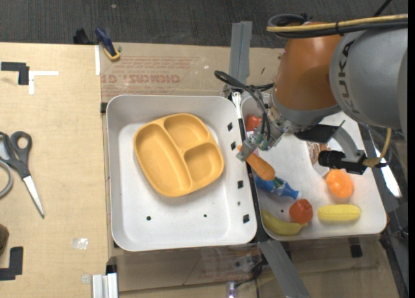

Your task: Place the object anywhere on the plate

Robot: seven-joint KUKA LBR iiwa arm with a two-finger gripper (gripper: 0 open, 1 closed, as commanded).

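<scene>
A yellow three-compartment plate point(176, 154) lies in the left white bin point(130, 225), with nothing on it. My gripper point(249, 148) hangs over the divider between the two bins, just right of the plate's right edge. It is shut on the upper end of an orange carrot point(262, 166). The carrot slants down and to the right over the left edge of the right bin point(369, 225).
In the right bin lie a blue object point(279, 188), a red tomato point(300, 210), a banana point(281, 225), a corn cob point(338, 212), an orange fruit point(340, 184) and a red item point(253, 122) at the back. Scissors point(21, 164) rest on the bench at far left.
</scene>
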